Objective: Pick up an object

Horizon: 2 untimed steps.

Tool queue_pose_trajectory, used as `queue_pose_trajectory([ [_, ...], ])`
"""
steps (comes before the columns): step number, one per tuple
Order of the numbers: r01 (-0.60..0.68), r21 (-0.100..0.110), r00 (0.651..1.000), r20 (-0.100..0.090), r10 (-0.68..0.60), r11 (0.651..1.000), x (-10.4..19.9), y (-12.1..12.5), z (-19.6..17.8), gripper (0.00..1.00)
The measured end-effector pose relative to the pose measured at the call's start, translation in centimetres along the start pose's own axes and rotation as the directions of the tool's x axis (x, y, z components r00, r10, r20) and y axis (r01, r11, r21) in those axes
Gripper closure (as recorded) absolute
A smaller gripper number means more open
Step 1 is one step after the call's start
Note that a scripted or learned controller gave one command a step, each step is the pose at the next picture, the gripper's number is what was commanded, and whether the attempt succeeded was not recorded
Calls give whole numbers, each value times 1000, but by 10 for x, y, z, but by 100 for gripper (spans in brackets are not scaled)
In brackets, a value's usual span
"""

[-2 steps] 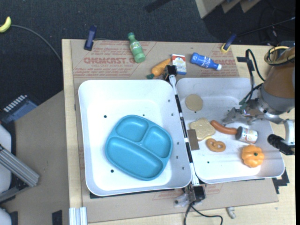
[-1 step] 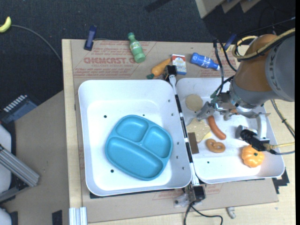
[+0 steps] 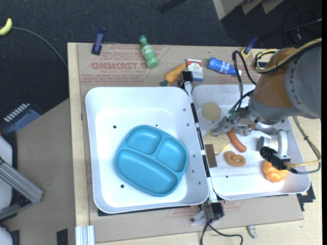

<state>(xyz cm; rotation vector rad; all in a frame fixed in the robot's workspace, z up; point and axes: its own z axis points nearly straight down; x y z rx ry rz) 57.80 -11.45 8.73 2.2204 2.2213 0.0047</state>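
My gripper (image 3: 234, 127) is low over the right bin (image 3: 225, 188), near its middle, and stands open. One grey finger (image 3: 219, 129) points left and the other lies to the right. A red sausage (image 3: 237, 141) lies just below, its upper end between the fingers, not gripped. A brown pretzel-like ring (image 3: 235, 160) rests below the sausage. A tan round disc (image 3: 211, 111) lies at the upper left of this bin. In the bin's lower right corner there is an orange lump (image 3: 275, 171). A pale slice (image 3: 220, 148) lies left of the sausage.
The left bin (image 3: 102, 111) holds a blue divided plate (image 3: 150, 160). Behind the bins lie a green bottle (image 3: 149, 52), a blue can (image 3: 222, 66), a small carton (image 3: 194, 69) and an orange toy (image 3: 175, 73). The arm's orange band (image 3: 276, 83) hangs over the right bin's far side.
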Motion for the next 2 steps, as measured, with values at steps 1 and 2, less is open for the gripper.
queue_pose_trajectory([
  [1, 0, -5, 1000, 0, 0, 1000, 1, 1, -11, 100],
  [2, 1, 1, 1000, 1, -1, 1000, 77, 13, -98, 100],
])
